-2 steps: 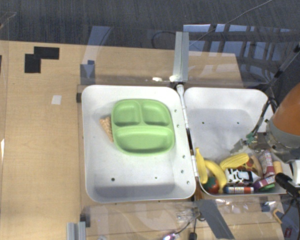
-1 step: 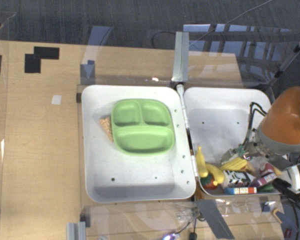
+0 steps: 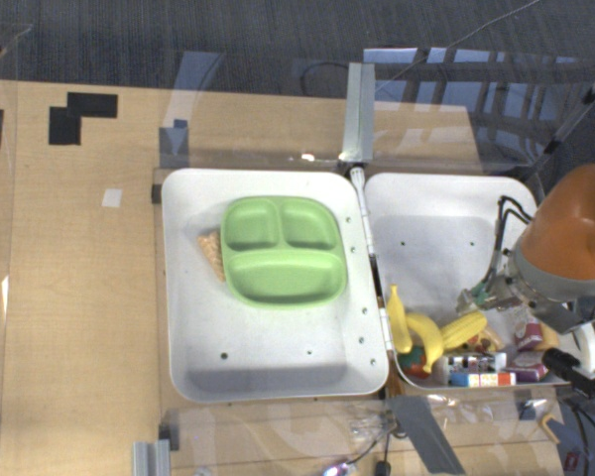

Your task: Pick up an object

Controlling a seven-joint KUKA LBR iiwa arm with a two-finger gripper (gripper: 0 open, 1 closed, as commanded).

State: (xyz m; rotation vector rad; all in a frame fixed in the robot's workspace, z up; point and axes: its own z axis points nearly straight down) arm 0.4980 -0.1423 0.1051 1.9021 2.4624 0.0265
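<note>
Now the gripper point(image 3: 486, 296) hangs low over the right bin point(image 3: 426, 216), near the yellow bananas point(image 3: 431, 330) in its front corner. I cannot tell its state. I think it should descend straight on 1 banana, away from the bin wall and the small packets point(image 3: 481, 370).

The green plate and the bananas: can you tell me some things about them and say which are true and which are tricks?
1. The green plate lies in the left bin. True.
2. The green plate has one big compartment. False: it has three, two small and one wide.
3. The yellow bananas lie in the right bin. True.
4. The bananas sit in the middle of their bin. False: they lie near its lower edge, among other small things.
5. The arm reaches over the left bin. False: it is over the right bin.
</note>
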